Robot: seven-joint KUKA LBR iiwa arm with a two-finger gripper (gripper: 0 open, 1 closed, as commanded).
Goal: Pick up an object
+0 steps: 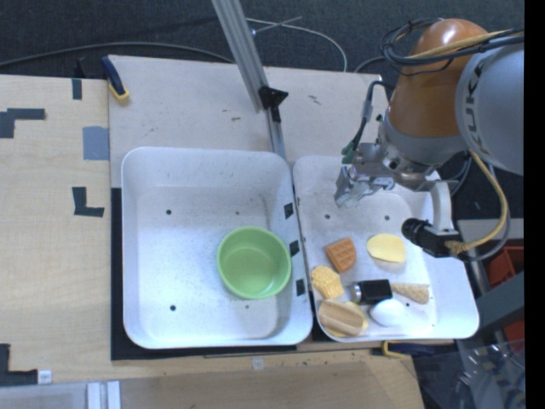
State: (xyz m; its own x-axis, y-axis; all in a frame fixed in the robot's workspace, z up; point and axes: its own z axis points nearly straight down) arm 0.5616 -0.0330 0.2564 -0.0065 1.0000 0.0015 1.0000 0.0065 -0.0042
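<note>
Robotics lab: taped bench [51, 186] w/ two white bins [136, 228], loose cables [298, 32]

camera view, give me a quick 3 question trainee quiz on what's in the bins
1. True or false: the green bowl sits in the left bin.
2. Which bin is the end effector over? A) left B) right
3. Fill in: the black item lies in the ____ bin, among the food pieces.

Key: 1 true; 2 B, the right bin; 3 right.
</note>
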